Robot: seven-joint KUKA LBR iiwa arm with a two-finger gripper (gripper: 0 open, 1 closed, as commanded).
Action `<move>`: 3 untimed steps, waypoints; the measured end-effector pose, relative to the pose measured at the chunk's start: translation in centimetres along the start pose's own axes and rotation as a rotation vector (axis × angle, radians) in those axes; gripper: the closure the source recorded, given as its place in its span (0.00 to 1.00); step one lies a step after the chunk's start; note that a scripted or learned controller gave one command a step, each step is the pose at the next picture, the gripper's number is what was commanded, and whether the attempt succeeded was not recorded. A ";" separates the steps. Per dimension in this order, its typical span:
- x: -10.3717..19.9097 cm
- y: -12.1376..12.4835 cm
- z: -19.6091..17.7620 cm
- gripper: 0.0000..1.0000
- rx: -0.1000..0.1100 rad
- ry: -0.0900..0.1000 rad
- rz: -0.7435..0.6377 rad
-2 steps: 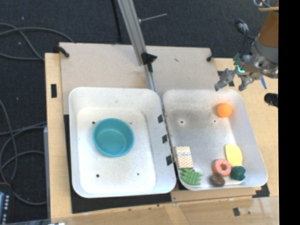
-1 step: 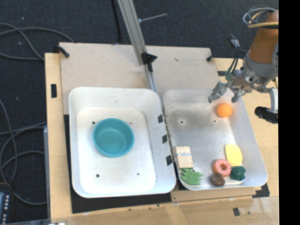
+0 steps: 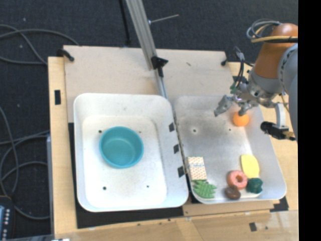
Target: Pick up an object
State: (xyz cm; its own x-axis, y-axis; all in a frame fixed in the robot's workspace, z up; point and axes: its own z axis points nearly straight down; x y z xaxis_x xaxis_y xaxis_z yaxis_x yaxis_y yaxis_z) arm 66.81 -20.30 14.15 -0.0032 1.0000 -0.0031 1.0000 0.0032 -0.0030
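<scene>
Several small toys crowd the near edge of the right-hand shallow white bin: a green leaf-shaped piece, a checkered wafer block, a pink ring doughnut, a brown one, a yellow lump and a dark green piece. Farther back, the small round orange ball lies alone, just under the two-finger gripper, whose spread jaws hold nothing. Likely light, hard and apt to roll, it wants squeezing across its middle; the other bin holds a teal bowl.
</scene>
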 end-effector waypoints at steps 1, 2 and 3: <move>-0.2 -0.1 4.3 0.00 -0.001 -0.001 0.000; -0.4 0.1 2.7 1.00 -0.007 -0.007 -0.003; -0.5 1.2 -2.2 1.00 -0.010 0.003 -0.002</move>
State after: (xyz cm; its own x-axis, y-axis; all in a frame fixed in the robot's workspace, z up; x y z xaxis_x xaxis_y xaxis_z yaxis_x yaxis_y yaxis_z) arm 67.98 -20.81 16.37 -0.0055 1.0000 -0.0003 1.0000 0.0055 0.0074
